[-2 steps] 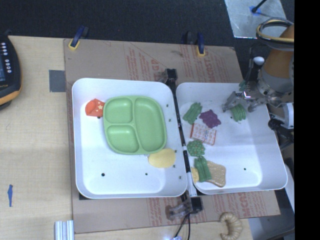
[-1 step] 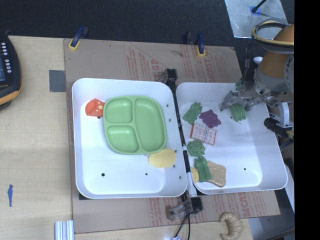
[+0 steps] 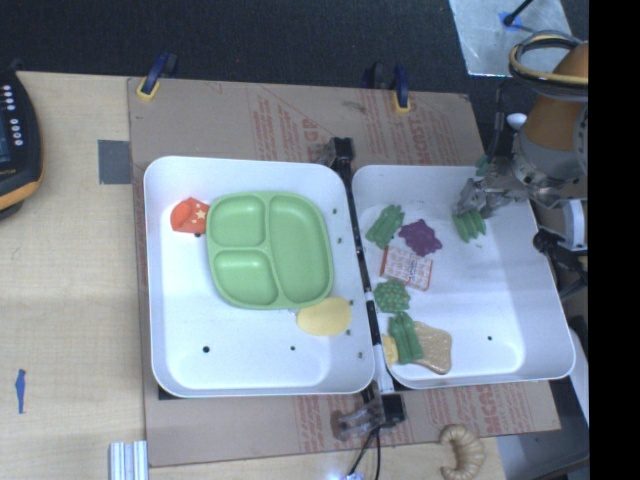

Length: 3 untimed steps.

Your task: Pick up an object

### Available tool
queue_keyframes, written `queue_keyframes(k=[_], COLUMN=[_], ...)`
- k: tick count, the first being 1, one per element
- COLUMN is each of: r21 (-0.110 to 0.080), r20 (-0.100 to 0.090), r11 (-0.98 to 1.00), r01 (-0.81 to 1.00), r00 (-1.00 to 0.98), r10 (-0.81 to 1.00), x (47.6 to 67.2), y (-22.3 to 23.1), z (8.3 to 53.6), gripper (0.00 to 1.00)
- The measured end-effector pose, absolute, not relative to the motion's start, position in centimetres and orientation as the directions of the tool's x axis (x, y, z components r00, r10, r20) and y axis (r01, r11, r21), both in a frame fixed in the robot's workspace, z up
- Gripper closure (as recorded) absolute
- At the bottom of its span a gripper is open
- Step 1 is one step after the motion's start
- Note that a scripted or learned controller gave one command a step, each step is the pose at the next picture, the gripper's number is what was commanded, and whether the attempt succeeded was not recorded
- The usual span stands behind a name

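Claw state: my two-finger gripper pinches a small green toy vegetable.
Object location: right white bin, upper area.
Progress: grasp apparently made; lift remains.

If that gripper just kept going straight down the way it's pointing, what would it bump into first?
Most likely the small green toy piece in the right bin. The gripper hangs right over it, pointing down. Depth is hard to judge, so it may already touch.
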<state>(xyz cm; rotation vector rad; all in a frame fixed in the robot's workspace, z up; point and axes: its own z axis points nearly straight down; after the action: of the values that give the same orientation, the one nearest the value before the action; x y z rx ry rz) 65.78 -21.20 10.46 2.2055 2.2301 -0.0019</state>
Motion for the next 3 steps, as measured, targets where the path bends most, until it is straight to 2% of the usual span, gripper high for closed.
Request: queue_keyframes(k=[1,2,3], r21=[-0.006,-0.004,-0.011], r20=[0.002,0.0,0.001], r11=[0.0,0.003,0.005], r01=[1.0,1.0,1.0], r00=[0.0,-0.003,-0.005], r10=[1.0,1.0,1.0], x=[55.5,55.9,57.2], y=[-18.8,-18.9,-19.8], z=[18.9,18.5,9.6], gripper=[1.0,0.0,0.0])
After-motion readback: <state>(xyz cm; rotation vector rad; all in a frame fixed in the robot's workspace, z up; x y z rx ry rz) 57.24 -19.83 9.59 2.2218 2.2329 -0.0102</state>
